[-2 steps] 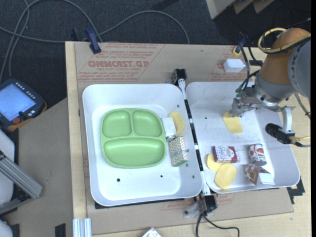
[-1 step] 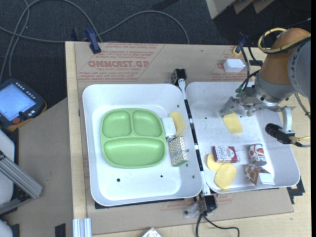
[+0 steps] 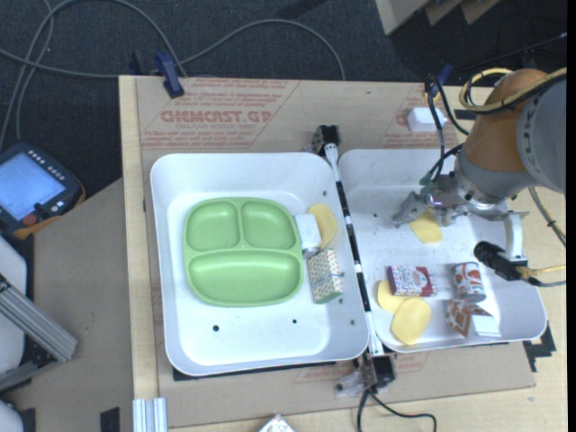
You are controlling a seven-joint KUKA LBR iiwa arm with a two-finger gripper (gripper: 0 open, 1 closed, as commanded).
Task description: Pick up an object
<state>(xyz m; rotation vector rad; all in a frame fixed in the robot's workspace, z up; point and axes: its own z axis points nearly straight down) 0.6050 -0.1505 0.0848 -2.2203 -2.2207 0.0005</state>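
White bins [image 3: 180,241], two, one green plate [image 3: 243,250], three yellow pieces [image 3: 410,319]

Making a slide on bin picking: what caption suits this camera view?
Arm's gripper poised over a yellow block in the right bin; green divided plate sits in the left bin.

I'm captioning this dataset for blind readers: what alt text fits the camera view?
A grey robot arm reaches in from the right, its pincer low in the right white bin just above a yellow block, among small packets and yellow pieces. The left white bin holds a green divided plate with a few small items beside it.
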